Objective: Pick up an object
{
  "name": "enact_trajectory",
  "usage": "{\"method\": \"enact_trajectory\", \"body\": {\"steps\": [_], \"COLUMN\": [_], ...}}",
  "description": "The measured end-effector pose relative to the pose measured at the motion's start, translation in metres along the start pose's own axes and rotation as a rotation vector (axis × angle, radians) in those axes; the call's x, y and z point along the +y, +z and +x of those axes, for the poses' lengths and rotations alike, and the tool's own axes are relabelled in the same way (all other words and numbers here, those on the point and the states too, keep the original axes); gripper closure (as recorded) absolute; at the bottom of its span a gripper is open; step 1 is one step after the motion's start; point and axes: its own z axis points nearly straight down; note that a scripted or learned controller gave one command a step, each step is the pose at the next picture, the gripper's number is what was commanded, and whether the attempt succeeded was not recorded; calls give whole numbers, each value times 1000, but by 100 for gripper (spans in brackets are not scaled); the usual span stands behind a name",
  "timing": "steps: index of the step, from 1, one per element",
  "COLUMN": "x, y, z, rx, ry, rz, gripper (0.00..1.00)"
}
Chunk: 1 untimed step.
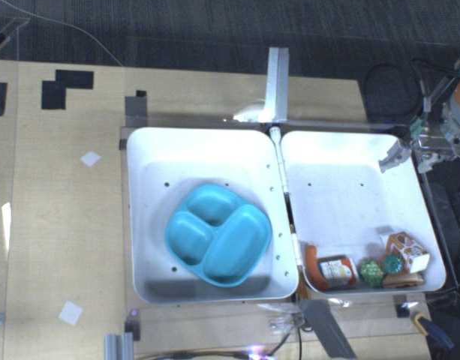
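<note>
Nearest, along the front edge of the right bin (365, 201), lies a small cluster: an orange-ended packet (331, 270), a green ball (371, 272), and a small printed box (407, 253), all close together, some touching. Which is which in detail is hard to read at this size. Beside them, the left bin (151, 201) holds a blue divided dish (218, 235). Farther back, at the right bin's far right corner, the gripper (398, 156) hangs above the rim, well apart from the cluster and holding nothing; whether it is spread or closed I cannot tell. The pick looks not yet begun: next the arm must travel forward over the cluster and descend on one piece. The arm is mostly cut off at the right.
</note>
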Motion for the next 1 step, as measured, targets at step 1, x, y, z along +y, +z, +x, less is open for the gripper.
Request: {"method": "enact_trajectory", "body": {"steps": [1], "x": [-62], "y": [132], "z": [48], "rx": [1], "ry": [-46], "rz": [-1], "gripper": [0]}}
